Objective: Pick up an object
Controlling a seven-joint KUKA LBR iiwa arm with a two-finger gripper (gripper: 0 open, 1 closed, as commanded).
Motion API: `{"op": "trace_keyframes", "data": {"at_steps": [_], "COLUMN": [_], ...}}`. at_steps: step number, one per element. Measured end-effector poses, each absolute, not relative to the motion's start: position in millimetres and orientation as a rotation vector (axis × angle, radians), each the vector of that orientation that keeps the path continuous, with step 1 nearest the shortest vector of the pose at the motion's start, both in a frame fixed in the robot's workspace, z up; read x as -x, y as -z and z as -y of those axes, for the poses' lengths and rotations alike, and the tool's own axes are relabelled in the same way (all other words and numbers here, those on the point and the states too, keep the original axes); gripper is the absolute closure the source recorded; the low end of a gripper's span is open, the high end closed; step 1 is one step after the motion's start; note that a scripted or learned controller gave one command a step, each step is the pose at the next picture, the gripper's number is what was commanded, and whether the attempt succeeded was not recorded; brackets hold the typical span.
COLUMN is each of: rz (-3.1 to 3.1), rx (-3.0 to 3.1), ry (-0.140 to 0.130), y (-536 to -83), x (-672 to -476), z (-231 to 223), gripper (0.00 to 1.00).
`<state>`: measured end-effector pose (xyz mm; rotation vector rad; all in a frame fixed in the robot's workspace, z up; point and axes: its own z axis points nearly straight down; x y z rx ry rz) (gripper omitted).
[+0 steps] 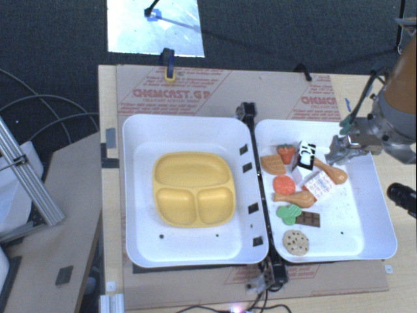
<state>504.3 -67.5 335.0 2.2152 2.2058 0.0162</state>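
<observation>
The right bin [361, 233] holds several toy foods in its left half. Among them are a tan drumstick [330, 171], a white packet with red print [318, 187], a black-and-white item [306, 154], a red tomato slice [283, 184] and a second drumstick [298, 198]. Nearer the front lie a green piece [288, 212], a chocolate bar [307, 220] and a cookie [296, 242]. My gripper [340, 150] hovers over the bin's back right part, just above and right of the tan drumstick. Nothing is seen held in it.
The left bin [140, 142] carries a yellow divided plate [193, 188]. An orange-red piece [285, 153] and a tan slice [273, 165] lie near the divider between the bins. Bare white floor shows in the right bin's right half.
</observation>
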Motion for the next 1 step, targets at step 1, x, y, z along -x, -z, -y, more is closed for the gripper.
{"op": "trace_keyframes", "data": {"at_steps": [1], "rz": [-2.23], "rx": [-2.204], "ry": [-0.013], "y": [-391.0], "x": [-487.3], "z": [-1.1], "gripper": [1.0]}}
